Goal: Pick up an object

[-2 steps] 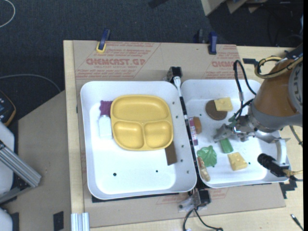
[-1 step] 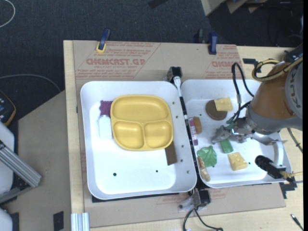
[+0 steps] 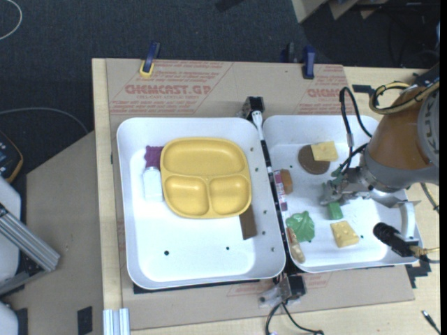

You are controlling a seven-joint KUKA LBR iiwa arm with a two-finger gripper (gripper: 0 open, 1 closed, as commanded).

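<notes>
Two shallow white bins sit side by side on the bench, and the arm's two-finger gripper (image 3: 337, 195) is low over the right-hand bin (image 3: 318, 258), reaching in from the right. Which object the program is after is not certain, but the nearest candidate looks to be a small green block (image 3: 335, 210), lying right under the grey wrist, toward the near edge of the bin. The block's long axis seems to run roughly up and down the view, though part of it is covered by the gripper body, so I would not swear to it. Whether the gripper is spread or pinched I cannot tell; the mechanism is a grey-green blur against the block, and I see nothing clearly held.

Just beyond the block toward the near rim is a pale yellow sponge-like cube (image 3: 344, 234), and to its left a crumpled green leafy piece (image 3: 301, 225). Farther back lie a round brown disc (image 3: 312, 160) with a tan square piece (image 3: 324, 151) touching it. A narrow red-and-brown bar (image 3: 282, 182) rests along the bin's left wall.

Across in the left bin (image 3: 202, 267), well apart from the arm, are a yellow three-compartment plastic tray (image 3: 206, 176), a small white bottle with a purple item (image 3: 152, 173) beside it, and a brown strip (image 3: 247, 223) at the tray's corner. Cables and the arm's orange-banded body hide the bin's right-hand rim.
</notes>
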